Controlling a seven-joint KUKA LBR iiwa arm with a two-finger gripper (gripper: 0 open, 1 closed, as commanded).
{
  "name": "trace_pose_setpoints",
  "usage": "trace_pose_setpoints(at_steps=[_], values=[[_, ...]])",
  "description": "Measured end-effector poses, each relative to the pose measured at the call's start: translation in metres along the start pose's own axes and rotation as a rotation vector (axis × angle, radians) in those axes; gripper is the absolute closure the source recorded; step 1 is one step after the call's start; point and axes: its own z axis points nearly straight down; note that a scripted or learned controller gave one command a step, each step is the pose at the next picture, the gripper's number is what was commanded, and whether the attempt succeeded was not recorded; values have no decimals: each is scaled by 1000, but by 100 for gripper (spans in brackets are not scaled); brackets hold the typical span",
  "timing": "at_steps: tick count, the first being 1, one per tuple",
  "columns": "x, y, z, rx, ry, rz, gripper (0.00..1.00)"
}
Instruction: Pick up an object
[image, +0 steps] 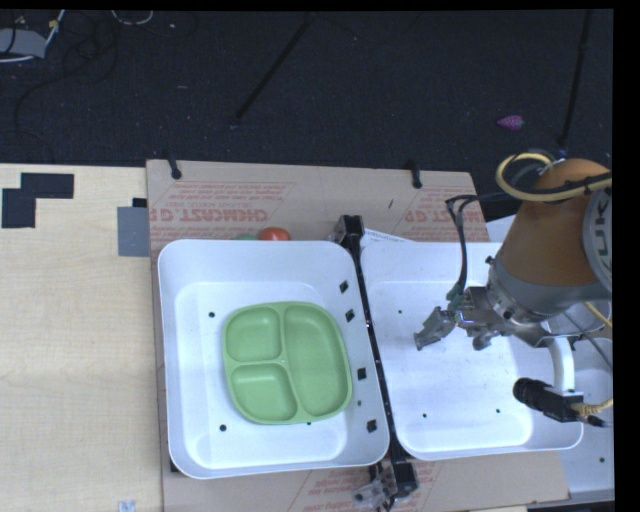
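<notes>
plate (288, 362): lay flat in left bin (190, 270), long axis roughly up-down | gripper (440, 328): you saw it right of plate, over right bin (420, 262), fingers spread, nothing between | red thing (273, 235): behind left bin

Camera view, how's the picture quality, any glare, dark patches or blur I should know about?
Camera view: even lighting, the white bins bright but not blown out, the green plate crisp with soft compartment shading; the floor above the bench is nearly black, cables barely readable; the gripper is small and slightly soft, so its fingers are hard to read.
</notes>
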Motion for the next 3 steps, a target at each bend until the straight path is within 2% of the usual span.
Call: trace_pose_setpoints(at_steps=[1, 2, 3], values=[[0, 3, -7, -13, -1, -2, 0], [6, 6, 56, -9, -1, -2, 0], [7, 6, 108, -16, -2, -1, 0]])
